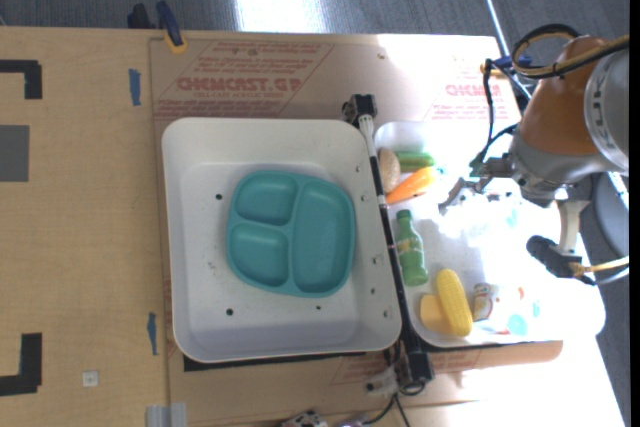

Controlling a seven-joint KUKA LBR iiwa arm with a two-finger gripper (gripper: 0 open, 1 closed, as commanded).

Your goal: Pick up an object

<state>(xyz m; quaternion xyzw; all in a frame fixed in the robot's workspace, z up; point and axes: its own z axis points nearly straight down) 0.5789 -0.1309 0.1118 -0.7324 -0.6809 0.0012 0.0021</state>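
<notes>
Left of gripper (462, 191), carrot (411, 182)

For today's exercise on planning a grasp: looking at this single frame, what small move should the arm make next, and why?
Probably lower the claw a little and shift it toward the carrot. It sits above the right bin, nothing shows between its fingers, and the carrot lies just beside it near the left wall, closer than the corn or the green bottle.

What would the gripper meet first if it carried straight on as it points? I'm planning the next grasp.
Probably the orange carrot: the gripper points left toward it. Depth is unclear, so it may meet the right bin floor first.
</notes>
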